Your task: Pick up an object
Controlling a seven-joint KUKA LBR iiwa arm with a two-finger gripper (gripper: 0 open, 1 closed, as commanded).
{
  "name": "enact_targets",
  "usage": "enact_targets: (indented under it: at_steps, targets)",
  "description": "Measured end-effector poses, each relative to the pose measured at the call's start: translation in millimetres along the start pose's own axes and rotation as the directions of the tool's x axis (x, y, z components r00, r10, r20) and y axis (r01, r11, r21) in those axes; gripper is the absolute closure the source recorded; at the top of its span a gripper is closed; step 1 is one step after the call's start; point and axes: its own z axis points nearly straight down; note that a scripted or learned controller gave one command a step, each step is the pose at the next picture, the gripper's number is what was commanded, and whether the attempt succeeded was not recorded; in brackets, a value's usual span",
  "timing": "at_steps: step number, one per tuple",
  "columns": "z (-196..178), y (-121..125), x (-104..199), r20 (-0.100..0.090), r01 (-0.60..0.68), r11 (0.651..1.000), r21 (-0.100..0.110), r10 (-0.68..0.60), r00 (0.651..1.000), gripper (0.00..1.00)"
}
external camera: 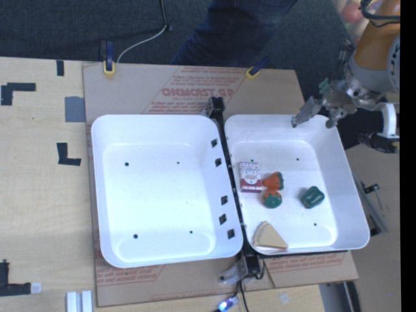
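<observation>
The right bin [338, 155] holds several small objects. A red and white packet [249, 176] lies near its left wall, with an orange and green toy [272, 191] touching its right side. Further right sits a dark green block [312, 197], and a tan wedge [268, 237] rests in the front left corner. My gripper [314, 121] hangs over the bin's back right rim, well behind all of them. It is open, its two fingers spread with nothing between them.
The left bin [104, 174] stands beside the right one, with a row of black clips [224, 200] along the shared wall. Both rest on a cardboard sheet [188, 90]. A dark-clothed person [247, 12] stands behind the bench.
</observation>
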Motion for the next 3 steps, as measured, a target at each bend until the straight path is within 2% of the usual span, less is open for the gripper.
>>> enact_targets:
  at_steps: [1,2,3]
  targets:
    - [-21.5,-78.9,28.4,-0.001,-0.002,1.000,0.003,0.002,1.000,0.00]
    - [95.2,-61.2,-9.1,0.004,0.004,1.000,-0.020,-0.004,1.000,0.00]
    - [103.1,-54.3,-11.3,0.002,0.004,1.000,-0.018,-0.004,1.000,0.00]
